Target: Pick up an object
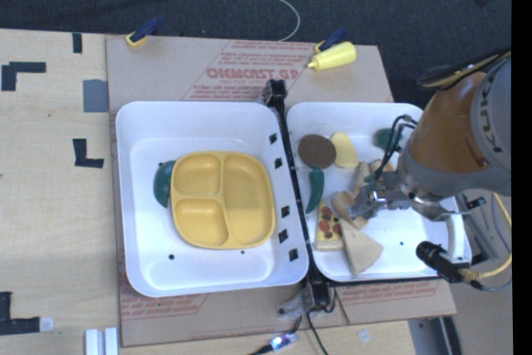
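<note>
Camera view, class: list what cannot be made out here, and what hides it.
- Pincer: its tips blur into the toys in the right bin; open or shut is unclear.
- Teal item: mostly covered by the yellow divided plate.
- Teal object: partly behind the arm.

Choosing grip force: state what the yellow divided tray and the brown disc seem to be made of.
Yellow divided tray: likely moulded plastic, smooth with a faint sheen, rounded compartment ridges. Brown disc: matte, uniformly dark and flat; possibly plastic or rubber, the view leaves it open.
</note>
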You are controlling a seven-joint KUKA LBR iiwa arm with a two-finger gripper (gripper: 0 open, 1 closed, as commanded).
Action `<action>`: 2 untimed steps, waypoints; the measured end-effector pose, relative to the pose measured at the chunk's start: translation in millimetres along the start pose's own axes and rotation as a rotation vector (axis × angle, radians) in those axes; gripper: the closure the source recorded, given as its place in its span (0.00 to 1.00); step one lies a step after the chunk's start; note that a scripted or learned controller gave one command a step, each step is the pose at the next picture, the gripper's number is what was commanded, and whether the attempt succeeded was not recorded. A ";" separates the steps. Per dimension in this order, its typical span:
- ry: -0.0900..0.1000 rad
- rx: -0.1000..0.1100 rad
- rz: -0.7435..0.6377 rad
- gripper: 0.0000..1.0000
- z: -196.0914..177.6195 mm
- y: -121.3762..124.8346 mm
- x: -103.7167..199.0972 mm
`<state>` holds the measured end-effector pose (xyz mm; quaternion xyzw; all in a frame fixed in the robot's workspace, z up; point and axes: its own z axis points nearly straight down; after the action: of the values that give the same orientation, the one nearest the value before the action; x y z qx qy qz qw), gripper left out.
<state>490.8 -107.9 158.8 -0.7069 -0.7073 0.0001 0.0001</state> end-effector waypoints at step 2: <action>0.000 0.001 -0.001 1.00 -65.4 6.0 5.7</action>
<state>496.8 -102.3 224.2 -0.7067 -0.7075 0.0004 0.0007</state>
